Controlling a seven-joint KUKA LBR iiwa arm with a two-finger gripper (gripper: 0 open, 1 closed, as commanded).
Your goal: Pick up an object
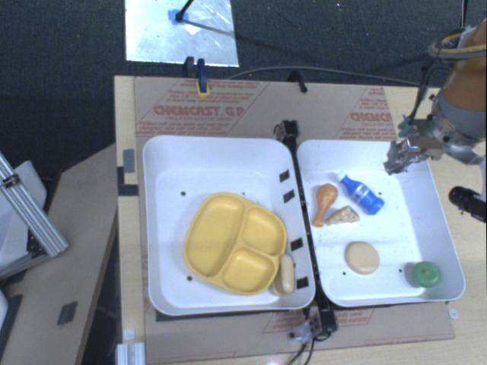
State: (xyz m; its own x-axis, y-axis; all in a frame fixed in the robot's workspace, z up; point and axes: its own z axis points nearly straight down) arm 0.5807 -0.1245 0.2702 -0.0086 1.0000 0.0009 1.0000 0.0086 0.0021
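The right bin [441,211] holds a blue bottle [361,194], an orange drumstick-shaped piece [325,201], a tan wedge [342,217], a round beige disc [362,258] and a green round piece [424,274]. My gripper [398,160] hangs over the far right part of that bin, above and to the right of the blue bottle. Nothing shows between its fingers. The left bin [163,204] carries a yellow divided tray [234,242] and a beige oblong piece [285,273] at the tray's near right corner.
A central divider with black clips [300,219] runs between the two bins. A cardboard sheet [228,105] lies under them. A metal plate [181,20] sits on the dark floor behind, and an aluminium rail [27,211] is at the left.
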